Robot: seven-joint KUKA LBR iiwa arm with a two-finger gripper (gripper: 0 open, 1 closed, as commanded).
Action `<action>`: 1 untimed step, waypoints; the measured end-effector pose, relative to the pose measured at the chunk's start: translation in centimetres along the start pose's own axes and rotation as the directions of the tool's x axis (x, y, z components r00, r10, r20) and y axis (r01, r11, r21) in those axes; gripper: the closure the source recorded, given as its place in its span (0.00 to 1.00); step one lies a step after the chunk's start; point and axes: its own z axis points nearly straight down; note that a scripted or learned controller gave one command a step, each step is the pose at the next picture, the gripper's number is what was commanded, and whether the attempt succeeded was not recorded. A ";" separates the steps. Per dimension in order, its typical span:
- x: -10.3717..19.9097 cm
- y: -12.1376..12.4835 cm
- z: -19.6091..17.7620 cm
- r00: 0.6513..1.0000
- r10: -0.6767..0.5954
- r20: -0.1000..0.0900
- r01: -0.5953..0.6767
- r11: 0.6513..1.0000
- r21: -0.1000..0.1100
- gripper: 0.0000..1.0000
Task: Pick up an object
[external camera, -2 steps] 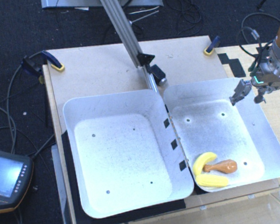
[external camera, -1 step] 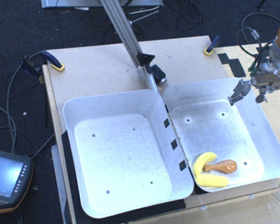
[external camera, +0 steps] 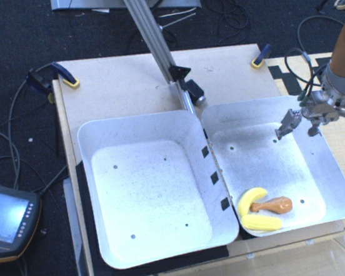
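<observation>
The grey two-finger gripper (external camera: 298,123) hung over the upper right part of the right shallow white bin (external camera: 260,154), arm reaching in from the right. Fingers looked spread apart, nothing between them, nothing touched. The curved yellow plastic banana (external camera: 254,210) lay well apart from the gripper, near the bin's lower edge. An orange-brown toy drumstick (external camera: 275,205) rested in the banana's curve, touching it. The left white bin (external camera: 147,188) sat beside it, sharing the middle rim. A handheld control pendant (external camera: 3,218) lay off the bench, left.
</observation>
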 end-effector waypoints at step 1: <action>0.1 0.4 6.2 1.000 0.000 -0.001 0.000 1.000 0.001 0.00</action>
